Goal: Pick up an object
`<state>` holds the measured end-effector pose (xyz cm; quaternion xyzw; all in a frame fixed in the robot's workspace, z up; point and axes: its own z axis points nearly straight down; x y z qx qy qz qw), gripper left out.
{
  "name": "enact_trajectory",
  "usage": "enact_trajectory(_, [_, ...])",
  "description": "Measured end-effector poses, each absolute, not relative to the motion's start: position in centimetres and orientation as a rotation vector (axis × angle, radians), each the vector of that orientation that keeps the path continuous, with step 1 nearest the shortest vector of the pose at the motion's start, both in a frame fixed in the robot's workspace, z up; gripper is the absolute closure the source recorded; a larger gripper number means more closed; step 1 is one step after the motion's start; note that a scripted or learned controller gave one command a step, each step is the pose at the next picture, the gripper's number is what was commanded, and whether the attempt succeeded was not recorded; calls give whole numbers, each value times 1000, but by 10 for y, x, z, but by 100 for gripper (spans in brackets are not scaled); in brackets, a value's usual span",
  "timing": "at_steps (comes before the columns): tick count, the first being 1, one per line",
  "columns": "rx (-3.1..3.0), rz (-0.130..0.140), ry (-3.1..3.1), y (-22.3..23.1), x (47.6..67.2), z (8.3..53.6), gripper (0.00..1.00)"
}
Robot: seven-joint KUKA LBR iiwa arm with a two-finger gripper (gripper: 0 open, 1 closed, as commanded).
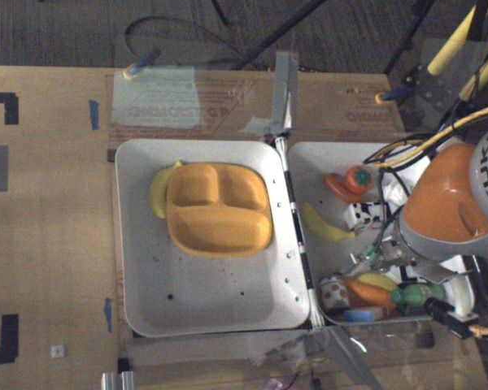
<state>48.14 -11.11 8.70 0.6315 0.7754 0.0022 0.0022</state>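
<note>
My gripper [381,255] hangs low in the right bin [309,165], under the orange band of the arm [443,201], which hides most of it. Just below it lie a small yellow piece [380,281], an orange carrot [369,292] and a green toy [413,296]. A black-and-white object [364,214] sits just above it, and a yellow banana [325,226] lies to its left. An orange-red toy with a green top [350,182] rests at the back of that bin. Whether anything is held cannot be seen.
The left bin [146,291] holds an orange divided plate [219,208] with a yellow object [159,189] poking out at its left. A spotted ball [334,292] and a blue piece [359,316] lie at the right bin's front wall. Cables loop over the arm.
</note>
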Motion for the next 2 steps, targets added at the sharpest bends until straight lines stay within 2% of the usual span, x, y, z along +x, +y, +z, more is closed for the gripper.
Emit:
enact_trajectory(1, [1981, 9, 2425, -112, 483, 98, 100])
enact_trajectory(2, [2045, 1, 2384, -10, 543, 270, 100])
